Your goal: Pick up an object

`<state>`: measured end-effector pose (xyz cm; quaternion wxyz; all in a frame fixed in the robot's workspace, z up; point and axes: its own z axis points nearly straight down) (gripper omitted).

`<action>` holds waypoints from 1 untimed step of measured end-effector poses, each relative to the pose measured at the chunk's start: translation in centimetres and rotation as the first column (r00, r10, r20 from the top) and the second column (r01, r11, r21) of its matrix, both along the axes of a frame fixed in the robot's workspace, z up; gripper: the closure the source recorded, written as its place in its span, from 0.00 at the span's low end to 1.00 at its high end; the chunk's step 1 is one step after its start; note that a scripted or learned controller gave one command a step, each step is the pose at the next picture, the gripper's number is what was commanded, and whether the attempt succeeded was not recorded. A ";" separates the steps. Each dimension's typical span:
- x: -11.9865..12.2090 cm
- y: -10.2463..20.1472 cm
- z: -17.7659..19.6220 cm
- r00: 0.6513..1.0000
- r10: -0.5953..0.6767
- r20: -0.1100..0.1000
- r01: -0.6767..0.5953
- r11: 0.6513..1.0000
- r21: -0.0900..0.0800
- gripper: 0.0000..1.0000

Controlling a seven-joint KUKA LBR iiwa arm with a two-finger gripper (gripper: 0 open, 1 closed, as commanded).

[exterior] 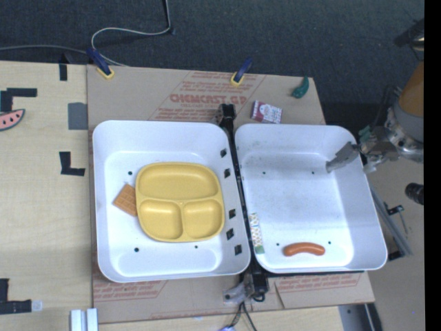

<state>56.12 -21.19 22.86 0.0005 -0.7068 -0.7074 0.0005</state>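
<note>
One gripper [342, 160] over the right bin's [358, 257] upper right edge, finger state unclear, sausage [304, 249] well apart

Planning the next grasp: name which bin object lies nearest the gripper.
The orange sausage, alone near the front edge of the right bin, the side where the gripper is. The yellow divided plate and tan cracker lie in the left bin.

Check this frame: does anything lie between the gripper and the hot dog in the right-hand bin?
Nothing visible does. The gripper sits at the right bin's upper right edge, and the hot dog lies near the bin's lower wall. Bare white bin floor separates them.
</note>
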 end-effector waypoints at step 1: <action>-2.5 1.4 -14.2 1.000 0.000 0.003 0.000 1.000 0.000 0.00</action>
